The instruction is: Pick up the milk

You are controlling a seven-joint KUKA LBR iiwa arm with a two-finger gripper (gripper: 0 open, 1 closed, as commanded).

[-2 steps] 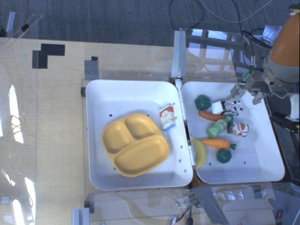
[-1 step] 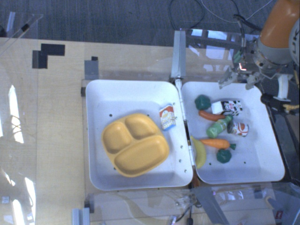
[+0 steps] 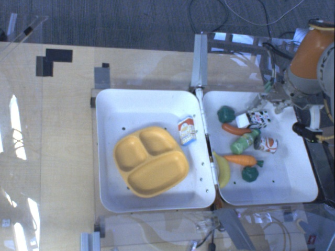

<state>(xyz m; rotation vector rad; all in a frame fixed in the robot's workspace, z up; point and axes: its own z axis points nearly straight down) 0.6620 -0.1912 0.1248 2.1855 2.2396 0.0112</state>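
While the arm [image 3: 314, 61] reaches over the right bin [image 3: 293, 187], its gripper [image 3: 273, 95] hangs beside a black-and-white carton [image 3: 258, 118]. Left of that bin, the milk [image 3: 187, 130] lies near a yellow plate [image 3: 151, 161].

Pale wooden bench [image 3: 52, 156] bearing two white bins [image 3: 107, 140], [image 3: 298, 190]

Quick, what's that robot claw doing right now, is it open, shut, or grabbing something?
Gripper: at the far edge of the right bin, just above the milk carton; open or shut cannot be told from this view.
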